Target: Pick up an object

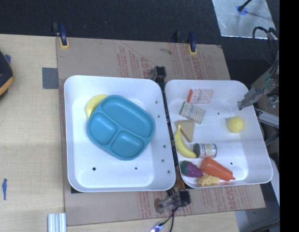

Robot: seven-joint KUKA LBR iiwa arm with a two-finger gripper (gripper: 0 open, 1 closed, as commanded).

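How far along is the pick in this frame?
Nothing looks picked yet. The gripper sits at the right bin's far right edge with no object between its fingers. The yellow ball, banana and carrot lie in the bin. The whole grasp and lift remain.

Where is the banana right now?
The banana lies in the right bin, near its left wall, touching the bread slice above it and the small jar at its lower end.

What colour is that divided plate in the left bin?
Blue, a light teal shade: the divided plate, seen clearly in the camera view.
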